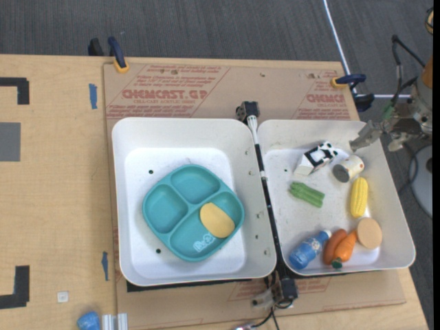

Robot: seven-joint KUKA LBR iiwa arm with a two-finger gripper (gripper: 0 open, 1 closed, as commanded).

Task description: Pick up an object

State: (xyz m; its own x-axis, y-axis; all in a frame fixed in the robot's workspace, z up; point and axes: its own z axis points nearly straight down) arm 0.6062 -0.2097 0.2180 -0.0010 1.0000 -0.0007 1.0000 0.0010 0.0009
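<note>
The right bin (399,205) holds several toys. A black-and-white cow (320,156) lies at the back, and a white cup (348,169) rests on its side next to it. In the middle are a green pea pod (306,194) and a yellow corn cob (358,196). Along the front lie a blue bottle (308,250), an orange carrot (342,246) and a tan round piece (369,233). My gripper (382,135) hangs over the bin's back right corner, up and to the right of the cow and cup. It touches none of the toys.
The left bin (130,184) holds a teal divided plate (175,208) with a yellow oval piece (217,220) in its right compartment. A black bracket (247,110) sits at the back where the two bins meet. Clamps (118,55) (347,81) pin the cardboard sheet.
</note>
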